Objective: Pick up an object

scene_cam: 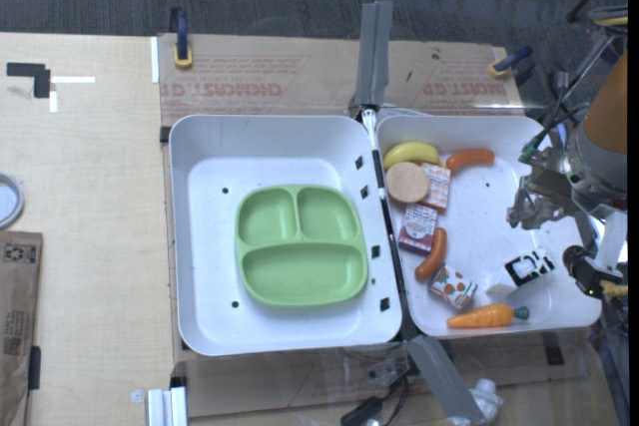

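Camera view: left bin (190, 244) holds green plate (300, 244); right bin (479, 130) holds carrot (481, 316), lying left-right. Tool (534, 205) state unclear.

Grey arm with orange band (609, 130) cut off by the right edge, most of it out of frame. Dark metal gripper (531, 207) over the right white bin's (499, 130) right side; fingertips too small and cluttered to tell apart. Yellow banana (411, 153) at the bin's back-left corner, partly hidden under the round tan disc (406, 182). Red and white packet (418, 227) print unreadable. Small black and white item (528, 267) near the bin's front-right corner, blurred, unidentifiable. Silver ring (8, 203) and brown paper bag (18, 314) cut off at the desk's (80, 165) left edge.
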Controlling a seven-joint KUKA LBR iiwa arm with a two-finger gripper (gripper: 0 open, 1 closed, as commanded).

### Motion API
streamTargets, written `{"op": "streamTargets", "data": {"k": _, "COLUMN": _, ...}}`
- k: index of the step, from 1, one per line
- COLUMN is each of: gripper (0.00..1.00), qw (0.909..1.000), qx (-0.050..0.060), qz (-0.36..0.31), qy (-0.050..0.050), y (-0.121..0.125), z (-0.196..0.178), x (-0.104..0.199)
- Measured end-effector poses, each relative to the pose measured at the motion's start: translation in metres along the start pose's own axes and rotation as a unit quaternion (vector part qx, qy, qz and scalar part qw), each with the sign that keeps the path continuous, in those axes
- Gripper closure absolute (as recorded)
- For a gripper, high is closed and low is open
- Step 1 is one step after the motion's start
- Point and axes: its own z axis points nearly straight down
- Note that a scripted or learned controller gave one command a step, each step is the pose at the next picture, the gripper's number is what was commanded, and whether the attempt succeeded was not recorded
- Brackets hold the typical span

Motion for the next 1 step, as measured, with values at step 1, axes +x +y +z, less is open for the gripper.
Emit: {"op": "streamTargets", "data": {"k": 1, "gripper": 1.00, "qw": 0.9748, "qx": 0.001, "qz": 0.223, "qy": 0.000, "y": -0.0112, "z": 0.0129, "x": -0.0020}}
